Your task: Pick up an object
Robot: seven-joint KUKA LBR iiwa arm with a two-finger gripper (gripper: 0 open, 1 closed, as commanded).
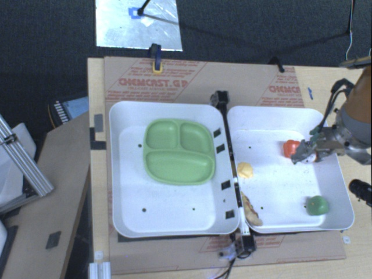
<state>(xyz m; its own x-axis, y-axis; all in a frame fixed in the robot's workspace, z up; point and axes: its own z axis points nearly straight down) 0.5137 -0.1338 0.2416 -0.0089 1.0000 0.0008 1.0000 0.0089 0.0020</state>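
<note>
My claw (303, 154) hangs over the right bin (273, 116), close to its right wall, beside a red-orange object (290, 148); whether they touch, and whether my fingers are parted or closed, I cannot tell. Open white floor lies across the bin's middle. A yellow object (245, 170) sits near the left wall, a tan object (251, 213) against the lower left edge, a green ball (317, 205) at the lower right corner. The left bin (125, 214) holds a green divided plate (178, 151)
</note>
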